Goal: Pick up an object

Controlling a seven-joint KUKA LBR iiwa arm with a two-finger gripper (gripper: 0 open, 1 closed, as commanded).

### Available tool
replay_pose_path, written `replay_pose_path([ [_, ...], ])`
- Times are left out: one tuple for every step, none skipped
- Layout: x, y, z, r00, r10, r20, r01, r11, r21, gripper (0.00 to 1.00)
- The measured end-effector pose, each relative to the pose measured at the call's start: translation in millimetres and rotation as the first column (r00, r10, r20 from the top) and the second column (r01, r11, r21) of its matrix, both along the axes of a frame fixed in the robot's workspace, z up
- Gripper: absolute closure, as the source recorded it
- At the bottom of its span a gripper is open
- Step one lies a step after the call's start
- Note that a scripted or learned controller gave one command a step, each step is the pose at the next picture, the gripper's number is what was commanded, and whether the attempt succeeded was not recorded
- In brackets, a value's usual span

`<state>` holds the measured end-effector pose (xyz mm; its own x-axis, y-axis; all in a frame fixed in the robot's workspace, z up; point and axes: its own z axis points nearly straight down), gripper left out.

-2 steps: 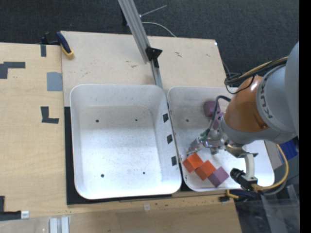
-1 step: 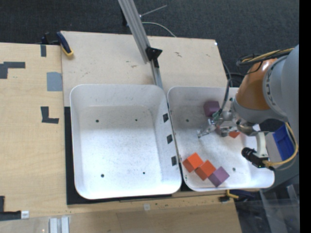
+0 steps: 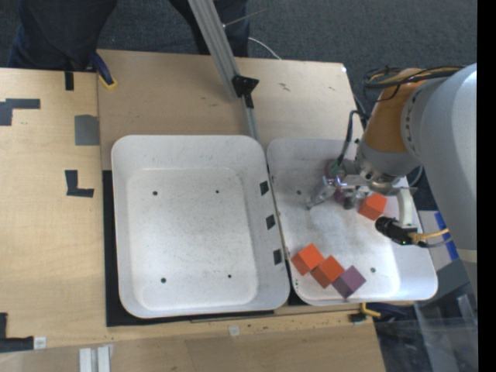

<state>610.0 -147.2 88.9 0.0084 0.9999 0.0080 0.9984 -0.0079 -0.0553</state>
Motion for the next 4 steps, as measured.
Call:
replay_pose_path([
  [-6,-5,1,1.0,0.005,0.027,-0.005,1.0,-0.001,0.0],
  [-64,56,108,0.998,0.013,0.059,-0.013,1.0,-0.007,0.0],
  [-1,8,130,0.998,0.01,0.061,-0.009,1.0,-0.012,0.0],
  [28,-8,27,0.997,0.011,0.074,-0.01,1.0,-0.016,0.0],
])
